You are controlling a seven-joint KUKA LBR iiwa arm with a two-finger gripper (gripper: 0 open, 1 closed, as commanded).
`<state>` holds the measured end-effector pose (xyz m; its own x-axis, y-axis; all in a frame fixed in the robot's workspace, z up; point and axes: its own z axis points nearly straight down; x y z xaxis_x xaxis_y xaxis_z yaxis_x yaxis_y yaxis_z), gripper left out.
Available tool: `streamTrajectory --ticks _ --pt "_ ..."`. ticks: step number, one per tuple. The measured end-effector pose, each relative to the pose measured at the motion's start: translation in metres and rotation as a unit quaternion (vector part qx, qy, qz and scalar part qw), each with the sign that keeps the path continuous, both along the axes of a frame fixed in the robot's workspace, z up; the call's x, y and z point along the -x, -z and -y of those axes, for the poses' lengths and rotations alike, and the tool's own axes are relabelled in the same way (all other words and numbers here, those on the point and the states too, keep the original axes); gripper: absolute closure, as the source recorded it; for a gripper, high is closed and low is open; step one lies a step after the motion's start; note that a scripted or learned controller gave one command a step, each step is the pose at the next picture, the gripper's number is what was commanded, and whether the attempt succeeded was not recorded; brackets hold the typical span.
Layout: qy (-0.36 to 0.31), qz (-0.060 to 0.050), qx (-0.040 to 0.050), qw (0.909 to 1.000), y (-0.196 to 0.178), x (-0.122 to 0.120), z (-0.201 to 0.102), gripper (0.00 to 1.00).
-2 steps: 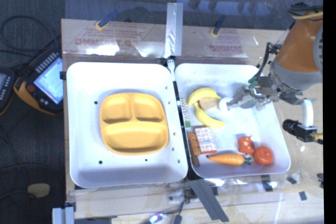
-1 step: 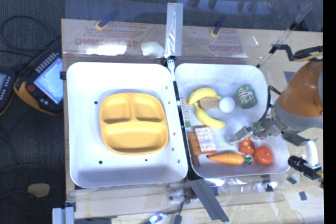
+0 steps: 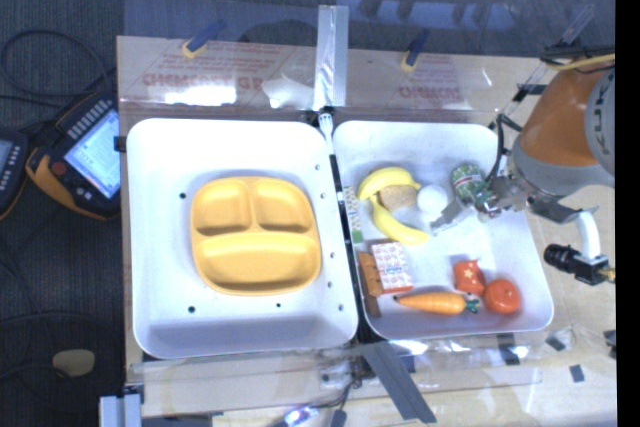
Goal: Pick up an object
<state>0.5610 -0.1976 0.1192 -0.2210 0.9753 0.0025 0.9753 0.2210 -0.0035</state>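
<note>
My arm comes in from the right, orange band over the right bin's far right corner. My claw sits low inside that bin, near its right side. Fingers: can't tell from here if apart or together, too small and dark. Nothing visibly between them.

Pickable stuff, all in right bin: green-labelled can just beside my claw, on its upper left. White ball left of the claw, near but apart. Banana curved around a brown lump, left of the ball. Small red-and-white carton below the banana, a brown wafer-like piece against the bin's left wall next to it. Carrot lying flat along the near side. Red pepper-like piece and tomato at near right, close together.

Left bin: yellow divided tray in the middle, flat, three compartments.

Teach pendant left of the bench.
</note>
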Motion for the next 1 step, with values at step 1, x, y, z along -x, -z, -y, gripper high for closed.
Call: streamTrajectory --ticks 1 --pt "0.02 0.004 -0.0038 0.9998 0.0316 -0.0489 0.0105 0.0"
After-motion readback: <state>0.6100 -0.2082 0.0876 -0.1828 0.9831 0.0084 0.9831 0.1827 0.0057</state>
